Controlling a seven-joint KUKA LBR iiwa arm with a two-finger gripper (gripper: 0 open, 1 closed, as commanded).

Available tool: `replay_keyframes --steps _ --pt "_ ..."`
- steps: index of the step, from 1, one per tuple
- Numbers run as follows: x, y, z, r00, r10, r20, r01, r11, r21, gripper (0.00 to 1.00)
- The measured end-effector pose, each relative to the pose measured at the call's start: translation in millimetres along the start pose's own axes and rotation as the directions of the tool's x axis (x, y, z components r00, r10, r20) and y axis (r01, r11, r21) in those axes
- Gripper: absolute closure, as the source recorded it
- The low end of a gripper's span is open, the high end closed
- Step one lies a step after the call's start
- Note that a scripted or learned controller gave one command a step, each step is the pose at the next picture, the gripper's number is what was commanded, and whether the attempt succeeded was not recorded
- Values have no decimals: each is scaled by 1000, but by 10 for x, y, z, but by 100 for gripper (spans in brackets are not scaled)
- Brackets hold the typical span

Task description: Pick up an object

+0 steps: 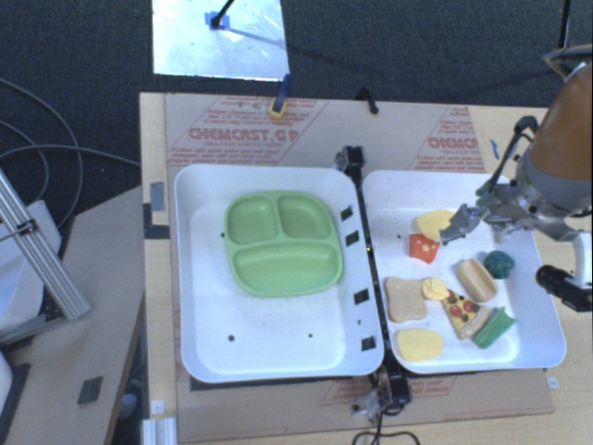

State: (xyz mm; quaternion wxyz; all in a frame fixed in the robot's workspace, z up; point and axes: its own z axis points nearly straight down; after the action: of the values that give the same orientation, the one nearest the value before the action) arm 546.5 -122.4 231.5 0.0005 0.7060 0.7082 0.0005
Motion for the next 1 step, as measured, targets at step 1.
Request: replay_keyframes --steps 1 --pt "-238 734 1336 1000 -3 1 3 1000 0 0"
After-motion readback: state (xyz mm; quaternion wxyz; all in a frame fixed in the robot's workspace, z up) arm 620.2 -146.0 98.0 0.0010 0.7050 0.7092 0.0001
